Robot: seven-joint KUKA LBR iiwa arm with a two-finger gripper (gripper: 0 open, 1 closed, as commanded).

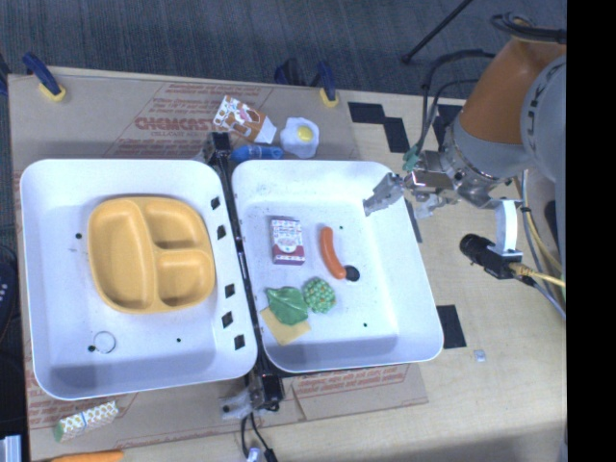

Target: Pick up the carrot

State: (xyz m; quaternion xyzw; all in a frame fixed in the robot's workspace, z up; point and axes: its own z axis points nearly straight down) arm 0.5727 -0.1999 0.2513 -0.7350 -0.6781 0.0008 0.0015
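Jaws: we cannot tell their state; our gripper [378, 200] hovers at the right bin's [404, 287] upper right rim. We see the carrot [331, 252] below-left of it, mid-bin, long axis running top to bottom, slightly slanted.

A single fixed camera looks down from above at a slant, set far enough back to take in both white bins, the left bin [53, 287] toward 9 o'clock and the right bin [404, 287] just past centre, together with the brown tabletop [500, 373] around them. The far side of the scene lies toward 12 o'clock, where a strip of dark carpeted floor [192, 12] shows beyond the tabletop's edge, and the near side lies toward 6 o'clock. The arm [510, 85] enters the frame from about 2 o'clock, cut off by the frame's right side.
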